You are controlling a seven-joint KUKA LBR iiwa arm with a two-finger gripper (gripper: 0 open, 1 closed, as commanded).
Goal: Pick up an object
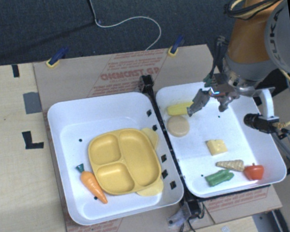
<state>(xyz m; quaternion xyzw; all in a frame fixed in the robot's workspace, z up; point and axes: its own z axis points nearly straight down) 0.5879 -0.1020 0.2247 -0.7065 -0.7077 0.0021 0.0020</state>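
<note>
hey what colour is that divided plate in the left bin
Yellow; the divided plate shows clearly in the camera view.

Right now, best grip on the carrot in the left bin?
Take the carrot across its orange body near the middle, coming straight down. It lies flat on the left bin floor, slanting, green top toward the upper left. The yellow divided plate sits close on its right, so set the jaws across the carrot's width, one toward the bin wall, one toward the plate, and keep the spread narrow.

White cable (pixel 136 22); blue clamps (pixel 58 56); cardboard (pixel 122 73)
</note>
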